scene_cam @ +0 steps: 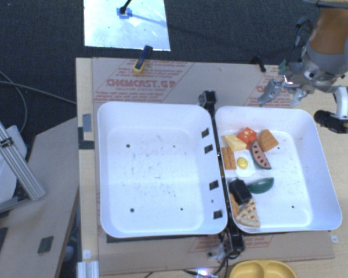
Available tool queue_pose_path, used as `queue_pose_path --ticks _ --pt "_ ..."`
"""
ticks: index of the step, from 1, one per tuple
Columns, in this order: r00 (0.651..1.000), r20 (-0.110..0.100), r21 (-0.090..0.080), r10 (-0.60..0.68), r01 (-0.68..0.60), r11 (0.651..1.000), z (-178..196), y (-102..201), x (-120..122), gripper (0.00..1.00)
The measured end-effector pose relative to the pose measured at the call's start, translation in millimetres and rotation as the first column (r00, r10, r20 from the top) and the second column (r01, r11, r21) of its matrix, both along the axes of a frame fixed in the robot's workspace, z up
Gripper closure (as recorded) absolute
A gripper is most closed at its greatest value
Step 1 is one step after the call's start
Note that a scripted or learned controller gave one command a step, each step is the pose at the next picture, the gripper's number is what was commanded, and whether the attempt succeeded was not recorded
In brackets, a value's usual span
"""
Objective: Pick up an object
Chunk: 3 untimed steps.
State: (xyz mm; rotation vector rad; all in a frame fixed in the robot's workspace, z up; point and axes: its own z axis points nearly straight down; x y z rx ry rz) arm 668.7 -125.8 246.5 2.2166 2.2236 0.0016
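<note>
Grey arm [327, 33] hangs above right bin's [313, 155] far rim.

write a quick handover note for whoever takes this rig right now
End effector: raised over the far rim of the right bin, fingers apart, nothing between them.
Objects: all in the right bin, bunched at its left side: red block, toast piece, watermelon slice, fried egg, green piece, black block, waffle wedge.
Done: no pick yet.
Left: descend onto one object, probably the toast piece nearest the arm, grasp and lift.
</note>
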Motion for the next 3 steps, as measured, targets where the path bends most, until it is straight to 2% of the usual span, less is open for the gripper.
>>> queue_pose_path --ticks 1,2,3 --pt "1.0 0.02 -0.002 0.005 -0.005 1.0 242.3 31.1 -12.2 0.0" --pt "1.0 0.006 -0.002 0.007 -0.007 1.0 242.6 30.2 -11.9 1.0" --pt "1.0 -0.015 0.003 0.002 -0.002 1.0 60.7 59.1 -37.3 1.0"
